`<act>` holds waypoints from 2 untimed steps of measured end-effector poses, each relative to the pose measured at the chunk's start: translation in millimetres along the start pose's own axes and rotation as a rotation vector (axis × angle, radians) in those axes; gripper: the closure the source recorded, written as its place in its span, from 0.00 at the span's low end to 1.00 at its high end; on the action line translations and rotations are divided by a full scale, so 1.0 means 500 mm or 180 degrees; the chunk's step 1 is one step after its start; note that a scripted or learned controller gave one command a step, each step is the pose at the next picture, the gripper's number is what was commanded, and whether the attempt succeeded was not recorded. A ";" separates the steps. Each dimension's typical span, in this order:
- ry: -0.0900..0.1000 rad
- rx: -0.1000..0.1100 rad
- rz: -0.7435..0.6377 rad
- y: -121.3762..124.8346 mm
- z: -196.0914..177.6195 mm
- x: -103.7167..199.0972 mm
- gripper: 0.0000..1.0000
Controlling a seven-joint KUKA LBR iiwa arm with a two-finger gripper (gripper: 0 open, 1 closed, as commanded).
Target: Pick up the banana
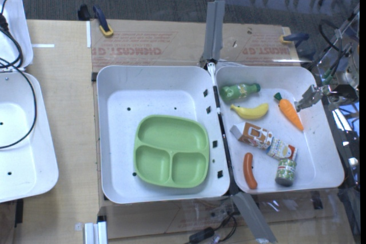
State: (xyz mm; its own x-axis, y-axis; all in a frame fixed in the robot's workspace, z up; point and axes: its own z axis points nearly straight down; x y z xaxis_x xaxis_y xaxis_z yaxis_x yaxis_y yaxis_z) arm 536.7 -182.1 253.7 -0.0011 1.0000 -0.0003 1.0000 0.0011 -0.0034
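Observation:
The yellow banana (pixel 250 111) lies flat in the right bin (pixel 323 181), in its upper left part, just below a green bottle (pixel 240 91). My gripper (pixel 306 100) pokes in over the bin's right wall, next to the top of an orange carrot (pixel 291 114). It is about a hand's width to the right of the banana and holds nothing that I can see. The rest of the arm is cut off by the frame's right side.
Also in the right bin are a juice carton (pixel 264 141), a red sausage (pixel 250 170) and a small green can (pixel 285 172). The left bin (pixel 111 88) holds a green divided plate (pixel 171 151). A grey post (pixel 214 31) stands behind the bins.

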 end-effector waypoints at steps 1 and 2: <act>0.0000 -0.0003 -0.0174 0.116 0.246 0.063 0.00; 0.0000 -0.0003 -0.1000 0.135 0.325 0.175 0.00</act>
State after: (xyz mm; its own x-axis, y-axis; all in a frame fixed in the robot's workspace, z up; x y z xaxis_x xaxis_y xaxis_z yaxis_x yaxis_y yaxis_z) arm 603.7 -94.5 90.7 -0.3101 0.9507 0.0005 0.9507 0.3101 -0.0025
